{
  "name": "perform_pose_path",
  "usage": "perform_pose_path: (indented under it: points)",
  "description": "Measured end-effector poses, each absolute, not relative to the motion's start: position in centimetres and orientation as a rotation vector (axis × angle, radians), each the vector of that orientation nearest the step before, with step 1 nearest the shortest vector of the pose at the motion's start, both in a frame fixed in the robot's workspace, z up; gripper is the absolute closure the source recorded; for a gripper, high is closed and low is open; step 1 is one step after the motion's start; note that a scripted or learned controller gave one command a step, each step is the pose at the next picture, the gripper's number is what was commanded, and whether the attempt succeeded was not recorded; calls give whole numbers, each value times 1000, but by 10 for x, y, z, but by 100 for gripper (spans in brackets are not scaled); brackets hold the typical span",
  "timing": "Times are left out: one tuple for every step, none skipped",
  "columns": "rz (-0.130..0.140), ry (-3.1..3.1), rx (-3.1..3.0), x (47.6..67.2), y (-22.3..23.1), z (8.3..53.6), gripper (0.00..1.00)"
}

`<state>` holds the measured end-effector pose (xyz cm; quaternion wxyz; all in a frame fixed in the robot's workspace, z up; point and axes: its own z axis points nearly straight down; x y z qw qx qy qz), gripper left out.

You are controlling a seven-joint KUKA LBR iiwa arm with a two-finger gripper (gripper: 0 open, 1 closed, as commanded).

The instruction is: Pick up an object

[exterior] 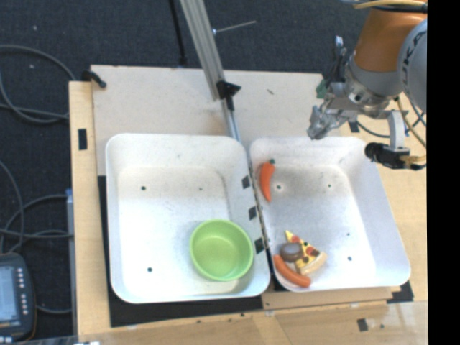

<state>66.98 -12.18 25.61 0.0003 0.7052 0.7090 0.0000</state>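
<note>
Orange and slim, the carrot (266, 180) is seen against the right bin's (374, 214) left wall, its long axis running nearly front to back. The claw (318, 129) is poised over the bin's far rim, carrot down-left of it; its opening cannot be judged.

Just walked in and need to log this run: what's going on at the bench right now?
A grey robot arm with an orange band reaches in from the right, its claw hovering over the far edge of the right bin, with nothing visibly held. That bin holds an orange toy carrot near its left wall, and a small pile of toy food at its near left corner. The left bin holds a green bowl. No pick has happened yet.
</note>
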Motion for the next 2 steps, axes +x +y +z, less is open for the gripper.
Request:
perform_pose_path:
  points:
    - [2, 2229, 2214, 651, -69, 261, 100]
    - [0, 2230, 2215, 642, -16, 246, 100]
